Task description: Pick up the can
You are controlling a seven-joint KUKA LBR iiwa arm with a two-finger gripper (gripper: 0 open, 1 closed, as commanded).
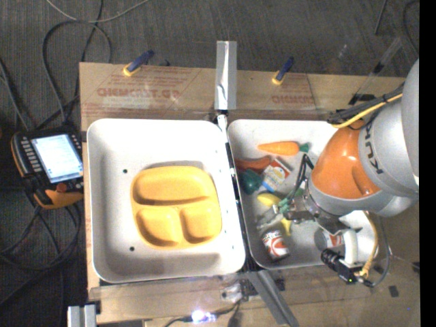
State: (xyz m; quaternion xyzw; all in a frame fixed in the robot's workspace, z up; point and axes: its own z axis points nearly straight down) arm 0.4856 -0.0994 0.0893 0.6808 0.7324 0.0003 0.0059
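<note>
Two shallow white plastic bins side by side on a brown cardboard-covered bench (157, 90). Left bin (102, 182) sits centre-left of frame and holds a yellow plastic compartment tray (177, 205), three sections, roughly in the middle of the bin.

Right bin (245, 131) sits centre-right, cluttered. Small red-and-white metal can (274, 244) lies on its side near the bottom edge of this bin, lower centre-right of frame, clear of the other items. Orange plastic carrot with green top (281, 147) lies along the top of the bin. Below it a white-and-red small carton (274, 176), a dark green round object (250, 180) to its left, and a reddish-orange piece (251, 163) just above that. A yellow lumpy item (267, 199) sits mid-bin.

Grey arm with orange band (344, 169) enters from the right edge and covers the right half of the right bin. Gripper (289, 213) hangs over the middle of the bin, just above and right of the can, near the yellow item; not touching the can as far as visible. Finger state: cannot tell, too dark and cluttered there.

Two clamps with blue handles and yellow tips, one at top-left (138, 62), one at top-centre-right (283, 70), on the back edge of the bench. Silver metal upright strip (225, 73) stands between the bins at top centre. Black-and-orange handheld teach pendant with lit screen (49, 161) at far left on dark carpet (82, 19), cables around it.
</note>
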